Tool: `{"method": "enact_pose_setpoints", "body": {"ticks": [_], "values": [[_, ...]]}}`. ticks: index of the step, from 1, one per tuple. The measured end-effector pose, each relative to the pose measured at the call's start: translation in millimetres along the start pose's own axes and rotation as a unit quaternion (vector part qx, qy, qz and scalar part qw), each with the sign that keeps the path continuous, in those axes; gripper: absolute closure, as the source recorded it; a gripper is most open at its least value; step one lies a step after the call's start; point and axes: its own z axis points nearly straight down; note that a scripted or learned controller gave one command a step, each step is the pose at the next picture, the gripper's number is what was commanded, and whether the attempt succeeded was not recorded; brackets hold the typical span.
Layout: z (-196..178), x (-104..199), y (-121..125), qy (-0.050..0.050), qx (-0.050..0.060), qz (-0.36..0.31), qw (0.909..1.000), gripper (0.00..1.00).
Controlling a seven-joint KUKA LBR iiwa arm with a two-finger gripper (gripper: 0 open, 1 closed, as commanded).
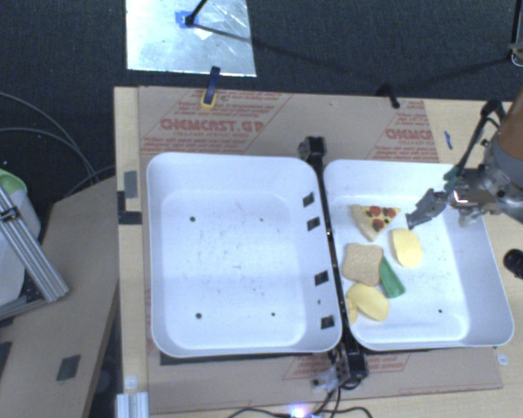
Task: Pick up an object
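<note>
In the right bin [471, 259] lie a pizza slice [375, 219], a pale yellow oval piece [407, 247], a tan bread slice [363, 264], a green piece [390, 279] and a yellow banana-like piece [369, 303]. My gripper [430, 205] hangs over the right bin's upper middle, just right of the pizza slice and above the yellow oval. Nothing shows between its dark fingers.
The left bin [157, 259] lies beside the right one, with a black clamp strip [327, 251] between them. Both bins rest on a cardboard sheet [244, 120]. A metal plate [192, 24] lies beyond the bench, and an aluminium frame [17, 233] stands at left.
</note>
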Motion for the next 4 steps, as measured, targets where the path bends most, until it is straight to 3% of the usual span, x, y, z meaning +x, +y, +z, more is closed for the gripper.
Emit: {"method": "enact_pose_setpoints", "body": {"ticks": [1,2,3,4], "values": [[170.4,-37.6,7.5,0.001,0.006,0.002,1.0,0.0],[195.0,1.5,-38.3,0.001,0.001,0.001,1.0,0.0],[183.8,0.2,-35.9,0.001,-0.001,0.001,1.0,1.0],[146.0,-32.2,-25.6,-0.001,-0.001,0.002,1.0,1.0]]}}
